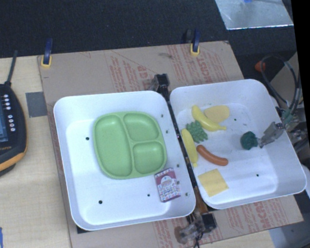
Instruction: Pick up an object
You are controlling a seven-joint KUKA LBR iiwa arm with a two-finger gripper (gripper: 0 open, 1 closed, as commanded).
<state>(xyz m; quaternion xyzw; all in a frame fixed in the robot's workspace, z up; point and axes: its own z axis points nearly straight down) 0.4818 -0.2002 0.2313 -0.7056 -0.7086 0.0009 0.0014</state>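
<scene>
Gripper (268,134) sits at the right bin's (276,181) right wall, just beside a dark green toy (249,140); whether its fingers are apart, I cannot tell. Left of it lie a sausage (212,155), bananas (207,119) and cheese (212,182).

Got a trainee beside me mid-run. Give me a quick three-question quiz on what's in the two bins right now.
1. True or false: the green divided plate lies in the right bin.
2. Which item lies nearest the gripper? A) hot dog B) dark green round toy C) cheese slice
3. What sits just below the plate in the left bin?

Key: 1 false, it lies in the left bin. 2 B. 3 a small red-and-white packet.
</scene>
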